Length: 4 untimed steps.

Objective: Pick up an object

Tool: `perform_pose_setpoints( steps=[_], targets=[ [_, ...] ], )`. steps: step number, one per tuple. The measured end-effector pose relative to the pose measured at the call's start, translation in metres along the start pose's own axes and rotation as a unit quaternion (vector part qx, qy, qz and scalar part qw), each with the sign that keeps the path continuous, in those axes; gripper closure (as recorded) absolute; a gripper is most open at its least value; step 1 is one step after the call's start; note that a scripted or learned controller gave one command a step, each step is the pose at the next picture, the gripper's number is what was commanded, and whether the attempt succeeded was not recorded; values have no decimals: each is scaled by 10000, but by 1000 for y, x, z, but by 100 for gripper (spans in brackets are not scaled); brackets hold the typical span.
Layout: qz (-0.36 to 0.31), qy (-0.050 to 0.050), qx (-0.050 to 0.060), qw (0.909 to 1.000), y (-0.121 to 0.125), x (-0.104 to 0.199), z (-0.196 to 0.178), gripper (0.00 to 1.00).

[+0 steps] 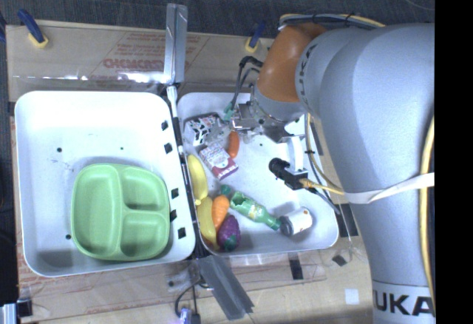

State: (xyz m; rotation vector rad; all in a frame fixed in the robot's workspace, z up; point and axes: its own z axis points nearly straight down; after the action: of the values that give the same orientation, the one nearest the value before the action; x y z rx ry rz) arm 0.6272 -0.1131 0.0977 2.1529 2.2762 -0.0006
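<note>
The jaws hang low in the right bin above a carrot; their state I cannot tell.

Green tray, yellow banana

We can't make out the gripper fingers, the wrist sits right over them. The arm covers the right bin's far right corner and runs off the frame's near edge. Print on the small packet is too blurry to read.
</note>
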Motion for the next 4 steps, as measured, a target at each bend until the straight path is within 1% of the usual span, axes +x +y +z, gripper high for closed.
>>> perform_pose_setpoints(
  steps=[1,2,3,4],
  targets=[
    [-31,21,2,10000,1,3,-9,100],
    [579,30,38,9983,19,55,-140,100],
    [538,27,58,9985,20,56,-149,100],
    [536,28,60,9985,20,57,-149,0]
  ],
)
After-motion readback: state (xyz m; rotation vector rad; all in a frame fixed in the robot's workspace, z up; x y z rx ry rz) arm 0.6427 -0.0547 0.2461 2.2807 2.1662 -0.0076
